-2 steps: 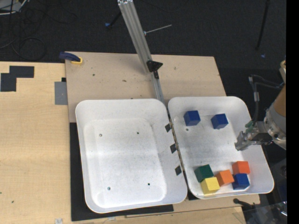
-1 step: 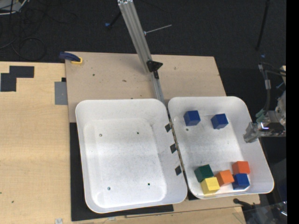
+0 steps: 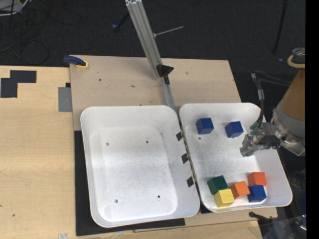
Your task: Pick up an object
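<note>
The right bin (image 3: 219, 111) holds several small cubes. Two blue cubes (image 3: 204, 125) (image 3: 234, 129) lie near its back. At its front sit a green cube (image 3: 217, 184), a yellow cube (image 3: 224, 197), an orange cube (image 3: 240, 188), a red-orange cube (image 3: 257, 178) and another blue cube (image 3: 256, 193), clustered together. My gripper (image 3: 248, 148) hangs over the right side of this bin, right of and a little in front of the second blue cube, with nothing visibly between its fingers.
The left bin (image 3: 99, 118) lies beside the right one, with black clips (image 3: 184, 157) along the shared edge. A slanted aluminium bar (image 3: 147, 39) rises behind the bins. A blue-and-yellow clamp (image 3: 76, 61) sits at the bench's back left corner.
</note>
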Controlling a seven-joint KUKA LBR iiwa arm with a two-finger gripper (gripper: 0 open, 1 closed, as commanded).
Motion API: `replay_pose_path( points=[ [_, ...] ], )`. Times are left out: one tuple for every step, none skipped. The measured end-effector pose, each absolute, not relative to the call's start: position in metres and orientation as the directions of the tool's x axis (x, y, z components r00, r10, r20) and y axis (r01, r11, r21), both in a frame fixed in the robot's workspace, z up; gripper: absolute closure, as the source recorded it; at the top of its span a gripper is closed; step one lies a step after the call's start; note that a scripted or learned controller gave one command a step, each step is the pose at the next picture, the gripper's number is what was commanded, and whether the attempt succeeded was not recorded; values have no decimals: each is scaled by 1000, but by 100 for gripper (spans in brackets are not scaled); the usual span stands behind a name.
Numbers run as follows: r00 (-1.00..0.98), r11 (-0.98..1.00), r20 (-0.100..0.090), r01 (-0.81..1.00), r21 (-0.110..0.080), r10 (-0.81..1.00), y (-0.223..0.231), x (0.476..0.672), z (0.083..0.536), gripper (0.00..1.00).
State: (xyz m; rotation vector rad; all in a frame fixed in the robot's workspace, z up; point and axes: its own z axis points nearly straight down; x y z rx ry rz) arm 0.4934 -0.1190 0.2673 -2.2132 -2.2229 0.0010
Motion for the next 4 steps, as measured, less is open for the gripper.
replay_pose_path(
  points=[
    [-4, 4, 3, 1000, -3, 1000, -71, 496, 269, 100],
    [-4, 4, 2, 1000, -4, 1000, -30, 494, 263, 100],
    [-5, 5, 3, 1000, -5, 1000, 27, 491, 263, 100],
    [-4, 4, 1, 1000, -5, 1000, 75, 500, 254, 100]
  ],
)
